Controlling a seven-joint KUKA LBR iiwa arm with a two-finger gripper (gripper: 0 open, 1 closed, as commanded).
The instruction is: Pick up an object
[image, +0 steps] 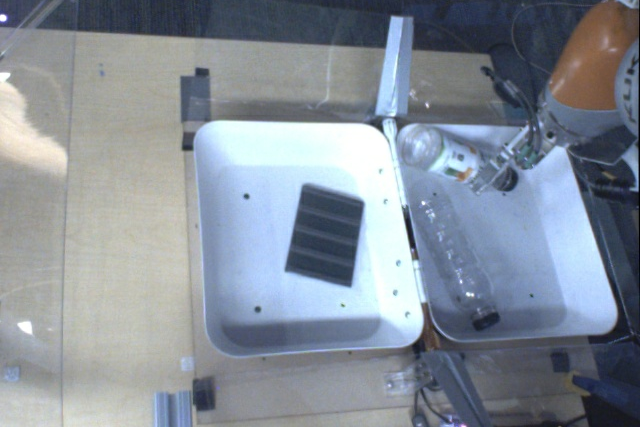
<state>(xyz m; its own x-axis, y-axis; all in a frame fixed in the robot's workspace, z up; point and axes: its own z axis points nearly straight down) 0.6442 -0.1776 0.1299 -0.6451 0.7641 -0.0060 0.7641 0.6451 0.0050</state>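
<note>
Where the arm reaches in from the right, its gripper sits low over the far part of the right bin, close to that bin's back wall and just beside a small clear jar with a green and orange label that lies on its side in the far left corner. Whether the fingers touch the jar, and whether they stand apart or together, cannot be told at this angle, since the fingertips blur into the jar's lid end. A clear plastic bottle with a dark cap lies lengthwise along the left side of the same bin, its cap pointing toward the near wall and its body running almost parallel to the divide between the bins. To the right of the bottle the white floor of this bin lies bare up to the right and near walls, giving open room there. In the left bin a dark ribbed rectangular block lies flat near the middle, slightly turned, well apart from all four walls with bare floor on every side. Both bins sit side by side on the wooden bench, their inner rims touching or nearly so.
</note>
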